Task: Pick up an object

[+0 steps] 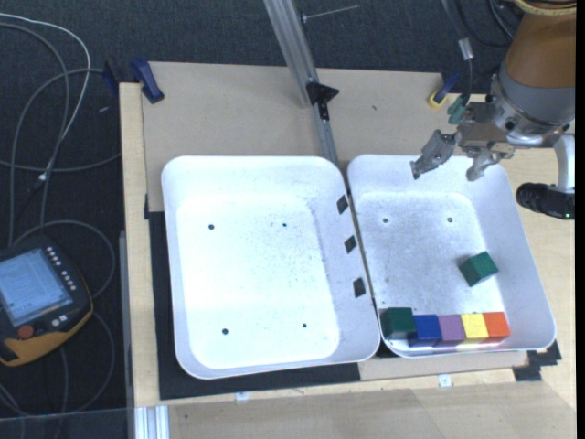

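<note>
A dark green cube [477, 268] lies alone in the right bin [402, 190], right of its middle. Along that bin's near edge runs a row of cubes: green [397, 321], blue [427, 326], purple [452, 326], yellow [474, 325] and orange [495, 324]. My gripper [454, 161] hangs above the far edge of the right bin, well behind the cubes. Its two fingers stand apart with nothing between them.
The left bin [183, 245] sits beside the right one, joined by black clips [349, 243]. A slanted metal rail [297, 48] crosses the back of the bench. A handheld pendant [37, 291] and cables lie on the floor at the left.
</note>
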{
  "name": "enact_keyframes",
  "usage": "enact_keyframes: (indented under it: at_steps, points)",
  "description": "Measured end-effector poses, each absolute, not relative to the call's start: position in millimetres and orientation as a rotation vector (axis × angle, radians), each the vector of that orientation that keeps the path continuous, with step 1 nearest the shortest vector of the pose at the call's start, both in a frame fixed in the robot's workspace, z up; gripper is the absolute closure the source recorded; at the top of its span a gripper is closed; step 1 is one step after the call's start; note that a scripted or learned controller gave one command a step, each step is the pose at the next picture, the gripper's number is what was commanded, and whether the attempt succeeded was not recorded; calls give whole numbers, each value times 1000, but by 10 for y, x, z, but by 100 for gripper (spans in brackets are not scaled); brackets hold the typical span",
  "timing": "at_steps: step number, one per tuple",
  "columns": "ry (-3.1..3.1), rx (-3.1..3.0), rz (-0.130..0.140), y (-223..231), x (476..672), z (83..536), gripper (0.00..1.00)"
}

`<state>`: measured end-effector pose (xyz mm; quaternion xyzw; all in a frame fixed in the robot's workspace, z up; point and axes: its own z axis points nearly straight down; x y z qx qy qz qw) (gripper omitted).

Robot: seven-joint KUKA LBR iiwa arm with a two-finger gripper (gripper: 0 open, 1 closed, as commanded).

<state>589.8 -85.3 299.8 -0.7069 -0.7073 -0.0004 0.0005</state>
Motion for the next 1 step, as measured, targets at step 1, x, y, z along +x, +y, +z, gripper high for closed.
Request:
enact_keyframes:
  at_steps: [1]
  points:
    - [-2212,-2225,9,-1508,5906,2528,0]
